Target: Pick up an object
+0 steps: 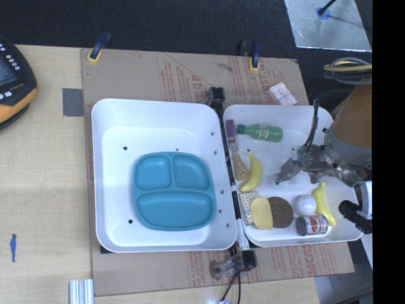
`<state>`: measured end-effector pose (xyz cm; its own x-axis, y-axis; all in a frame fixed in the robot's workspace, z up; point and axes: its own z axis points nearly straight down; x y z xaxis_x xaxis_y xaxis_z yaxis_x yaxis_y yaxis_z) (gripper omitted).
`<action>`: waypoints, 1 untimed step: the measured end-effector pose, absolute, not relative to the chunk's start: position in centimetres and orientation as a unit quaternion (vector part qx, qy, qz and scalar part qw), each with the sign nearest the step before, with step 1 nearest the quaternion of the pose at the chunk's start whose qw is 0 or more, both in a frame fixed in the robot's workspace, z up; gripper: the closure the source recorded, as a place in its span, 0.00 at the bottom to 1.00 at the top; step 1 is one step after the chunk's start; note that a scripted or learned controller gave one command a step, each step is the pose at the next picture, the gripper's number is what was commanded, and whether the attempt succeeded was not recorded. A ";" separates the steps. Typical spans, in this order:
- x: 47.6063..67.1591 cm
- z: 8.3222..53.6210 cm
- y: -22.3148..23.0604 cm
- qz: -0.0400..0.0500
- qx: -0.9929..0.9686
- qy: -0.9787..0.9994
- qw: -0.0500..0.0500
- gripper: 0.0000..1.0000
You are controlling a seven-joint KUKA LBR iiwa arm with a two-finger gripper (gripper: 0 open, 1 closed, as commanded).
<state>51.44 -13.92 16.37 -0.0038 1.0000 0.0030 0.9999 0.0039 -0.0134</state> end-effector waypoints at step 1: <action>47.6 9.1 -13.1 0.000 -0.706 -0.708 0.000 0.00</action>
